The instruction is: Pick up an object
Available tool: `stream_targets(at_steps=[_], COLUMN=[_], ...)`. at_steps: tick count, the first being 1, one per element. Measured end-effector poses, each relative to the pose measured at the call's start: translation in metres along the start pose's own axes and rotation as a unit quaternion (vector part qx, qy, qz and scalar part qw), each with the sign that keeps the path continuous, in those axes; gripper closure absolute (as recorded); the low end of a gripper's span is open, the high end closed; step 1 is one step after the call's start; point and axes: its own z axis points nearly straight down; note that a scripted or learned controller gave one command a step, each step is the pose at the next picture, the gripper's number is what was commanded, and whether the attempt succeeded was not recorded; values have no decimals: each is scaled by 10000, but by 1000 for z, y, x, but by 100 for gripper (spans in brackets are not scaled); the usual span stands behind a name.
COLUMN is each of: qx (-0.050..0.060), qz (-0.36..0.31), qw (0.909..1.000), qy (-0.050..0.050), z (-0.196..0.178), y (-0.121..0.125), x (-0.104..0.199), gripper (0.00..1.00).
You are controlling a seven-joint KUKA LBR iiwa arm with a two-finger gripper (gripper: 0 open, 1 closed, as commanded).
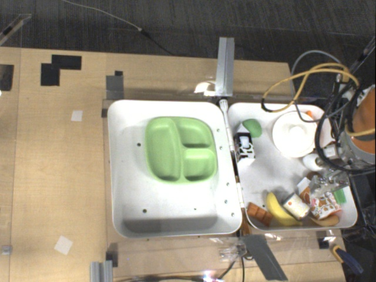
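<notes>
The right bin (258,175) holds a yellow banana (277,209), a brown block (259,212), a small white and orange box (295,206), a red and white packet (324,205), a white bowl (294,135), a small green piece (252,127) and a black and white bottle (244,147). The grey arm with its orange band (361,122) comes in from the right. My gripper (325,182) hangs over the bin's near right corner, just above the packet and the box. Cables and glare blur its tips.
The left bin (126,204) holds a green divided plate (180,149). Yellow and black cables (305,81) loop over the right bin's far edge. A metal post (225,66) stands behind the gap between the bins. Wooden bench (53,175) lies to the left.
</notes>
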Motion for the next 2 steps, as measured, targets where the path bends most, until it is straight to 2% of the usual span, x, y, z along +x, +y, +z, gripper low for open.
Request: stream_targets(at_steps=[2], qx=[-49], qz=[28], qw=[10000], qy=[-55], z=[-14], y=[-1], x=[-3], gripper=[100])
